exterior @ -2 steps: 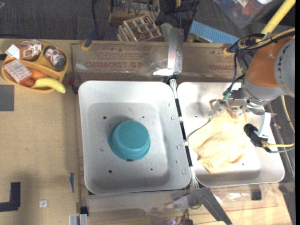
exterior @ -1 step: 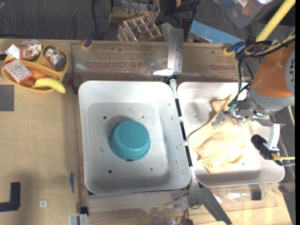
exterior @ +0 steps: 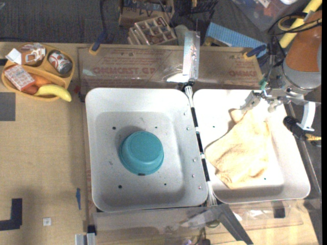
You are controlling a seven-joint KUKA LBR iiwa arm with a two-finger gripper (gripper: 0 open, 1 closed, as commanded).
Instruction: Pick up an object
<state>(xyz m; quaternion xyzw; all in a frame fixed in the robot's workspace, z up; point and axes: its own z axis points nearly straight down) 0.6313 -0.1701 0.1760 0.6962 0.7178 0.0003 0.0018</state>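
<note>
Altogether, two bins: one teal bowl, one yellow cloth.

Two shallow white plastic bins sit side by side at the centre of the frame. The left bin holds a round teal plastic bowl, upside down, near its middle. The right bin holds a crumpled pale yellow cloth, spread from its upper middle toward its lower left. The grey robot arm enters at the upper right, its gripper just above the cloth's upper end. A yellow tray of toy food sits at the upper left, well apart from the bins.
</note>
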